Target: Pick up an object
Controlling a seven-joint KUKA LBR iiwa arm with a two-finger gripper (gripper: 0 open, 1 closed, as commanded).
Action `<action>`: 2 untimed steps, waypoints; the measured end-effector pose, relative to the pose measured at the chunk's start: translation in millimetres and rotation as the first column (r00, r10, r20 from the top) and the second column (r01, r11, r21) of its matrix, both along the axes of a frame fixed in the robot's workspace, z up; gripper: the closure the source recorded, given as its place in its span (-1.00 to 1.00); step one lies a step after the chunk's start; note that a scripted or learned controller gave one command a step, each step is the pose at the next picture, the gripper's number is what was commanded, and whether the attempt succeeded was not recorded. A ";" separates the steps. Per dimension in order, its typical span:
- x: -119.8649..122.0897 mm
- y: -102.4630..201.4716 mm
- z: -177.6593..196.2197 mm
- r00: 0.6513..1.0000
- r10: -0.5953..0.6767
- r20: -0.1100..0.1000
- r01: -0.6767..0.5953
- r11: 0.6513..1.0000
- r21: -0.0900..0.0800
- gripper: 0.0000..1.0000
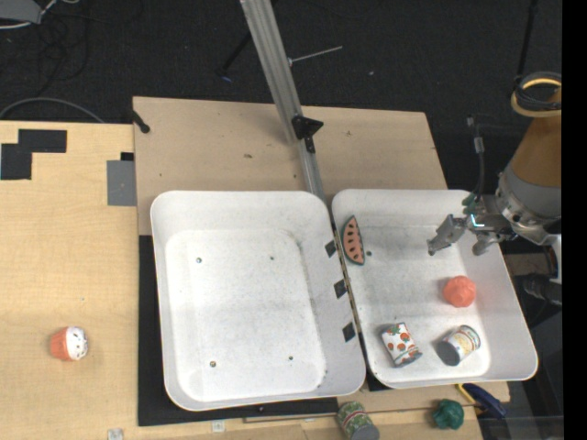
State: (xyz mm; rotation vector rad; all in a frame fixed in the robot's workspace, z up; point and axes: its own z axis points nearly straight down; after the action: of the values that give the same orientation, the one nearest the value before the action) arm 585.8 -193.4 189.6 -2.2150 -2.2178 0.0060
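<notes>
The red ball lies in the right bin, just below the hand, whose fingers stand apart, holding nothing.

No legible text, labels, brands or numbers, markings on the small containers too blurred

A tan bench board sits on dark floor, crossed by a metal rail.

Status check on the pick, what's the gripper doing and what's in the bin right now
Gripper open, above right bin, holding nothing. Orange ball just below it, untouched. Can, small carton, watermelon slice lie apart; nothing blocking.
</notes>
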 end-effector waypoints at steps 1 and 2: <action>1.1 -0.1 2.8 1.000 0.001 0.005 -0.001 1.000 -0.001 -1.00; -0.8 1.3 -61.8 1.000 -0.001 -0.001 0.001 1.000 0.000 -1.00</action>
State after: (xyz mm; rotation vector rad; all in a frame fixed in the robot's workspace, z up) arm 585.0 -192.0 127.8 -2.2150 -2.2165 0.0066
